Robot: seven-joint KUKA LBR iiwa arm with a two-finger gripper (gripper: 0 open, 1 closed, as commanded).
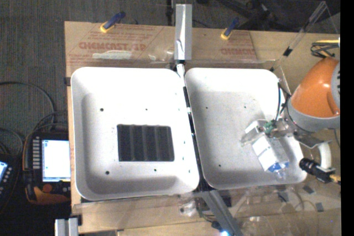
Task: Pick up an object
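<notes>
Overhead view of the tabletop [119, 36] with two shallow white bins side by side. Left bin [88, 96]: a dark, ribbed rectangular object [145, 142] lies flat on the floor of the bin, slightly toward its near side, well apart from the arm and untouched. Right bin [227, 91]: a clear plastic item with a blue patch [271, 157], apparently a small bottle or packet, lies tilted near the bin's right near corner. The gripper [261, 132] sits low over this same corner, just beside or touching the upper end of the clear item; whether contact is made cannot be resolved.

Task progress, as judged: no object is lifted. Both candidate objects appear to rest on the bin floors, so the pick is not yet accomplished; the grasp itself and the lift remain. The clear item is the likelier target, given its nearness to the gripper.

Arm pose: the arm reaches in from the right, its orange band [315, 94] above the right bin's edge, and the wrist is angled down and to the left into the bin. The state of the fingers cannot be told; they are small and merge with the clear plastic beneath them.
</notes>
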